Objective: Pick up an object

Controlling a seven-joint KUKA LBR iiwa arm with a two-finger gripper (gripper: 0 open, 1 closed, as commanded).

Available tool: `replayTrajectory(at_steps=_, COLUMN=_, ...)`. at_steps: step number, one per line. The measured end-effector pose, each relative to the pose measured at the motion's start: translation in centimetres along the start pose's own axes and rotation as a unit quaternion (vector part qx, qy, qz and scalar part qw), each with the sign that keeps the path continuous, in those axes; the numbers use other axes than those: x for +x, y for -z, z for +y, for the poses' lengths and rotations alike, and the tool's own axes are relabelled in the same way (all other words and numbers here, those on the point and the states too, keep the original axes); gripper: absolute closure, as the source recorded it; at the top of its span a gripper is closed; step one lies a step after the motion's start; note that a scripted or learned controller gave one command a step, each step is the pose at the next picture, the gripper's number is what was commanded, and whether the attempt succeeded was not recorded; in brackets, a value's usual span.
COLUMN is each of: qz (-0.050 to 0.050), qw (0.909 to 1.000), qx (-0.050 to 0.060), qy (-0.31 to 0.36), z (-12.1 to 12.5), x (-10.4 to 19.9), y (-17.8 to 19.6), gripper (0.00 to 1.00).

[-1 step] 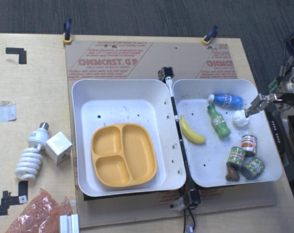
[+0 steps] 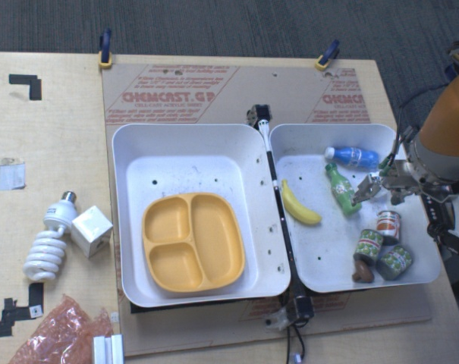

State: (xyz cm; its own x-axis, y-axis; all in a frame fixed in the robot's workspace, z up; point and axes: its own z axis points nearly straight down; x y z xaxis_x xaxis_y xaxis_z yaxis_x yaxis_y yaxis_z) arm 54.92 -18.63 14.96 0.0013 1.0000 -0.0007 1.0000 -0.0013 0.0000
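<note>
The gripper hangs low over the right bin, at its right side, with the arm coming in from the right. Its fingers look slightly parted and nothing sits between them, so no object is held yet. The tips are just beside the green bottle, which lies tilted near the bin's middle. A blue bottle lies just above it, a banana to its left, and three small cans cluster toward the bin's lower right. The left bin carries a yellow tray.

The green bottle seems the likeliest target. The risk is that the fingers close off to one side of it: the bottle is round and slick, so a glancing pinch could roll it toward the banana or squirt it out. The narrow gap may also land on top of the bottle instead of around it
</note>
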Motion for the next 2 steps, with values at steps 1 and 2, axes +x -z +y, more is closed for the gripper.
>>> replayTrajectory(at_steps=1, qz=0.000, qw=1.0000, qx=0.000, qy=0.000, z=-2.86, x=4.08, y=-5.72, gripper=0.00)
replayTrajectory(at_steps=2, qz=0.000, qw=1.0000, qx=-0.001, qy=0.000, z=-2.75, x=4.00, y=-4.72, gripper=1.00)
